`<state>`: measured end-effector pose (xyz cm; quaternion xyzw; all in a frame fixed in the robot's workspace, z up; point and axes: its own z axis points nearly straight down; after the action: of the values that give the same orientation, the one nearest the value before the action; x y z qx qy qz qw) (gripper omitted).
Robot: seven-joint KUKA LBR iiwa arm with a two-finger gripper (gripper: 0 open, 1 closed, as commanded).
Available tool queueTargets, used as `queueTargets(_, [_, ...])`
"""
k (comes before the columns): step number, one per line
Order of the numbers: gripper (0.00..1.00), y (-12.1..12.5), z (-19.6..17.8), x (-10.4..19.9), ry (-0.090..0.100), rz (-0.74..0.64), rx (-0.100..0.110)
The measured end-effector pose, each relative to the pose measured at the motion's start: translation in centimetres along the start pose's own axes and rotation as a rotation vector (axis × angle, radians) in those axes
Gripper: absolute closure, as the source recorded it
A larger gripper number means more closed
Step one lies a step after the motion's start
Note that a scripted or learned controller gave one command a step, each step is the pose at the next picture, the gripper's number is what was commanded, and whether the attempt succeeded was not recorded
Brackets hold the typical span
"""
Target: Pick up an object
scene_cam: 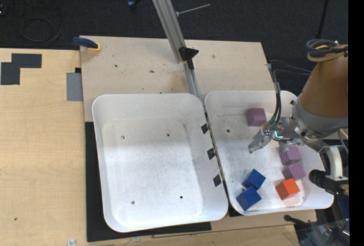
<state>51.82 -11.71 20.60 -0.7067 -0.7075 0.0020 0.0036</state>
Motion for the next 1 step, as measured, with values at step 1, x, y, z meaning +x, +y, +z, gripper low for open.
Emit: queueTargets(1, [0.0, 0.06, -0.17, -0.14, -0.001, 0.005, -0.005])
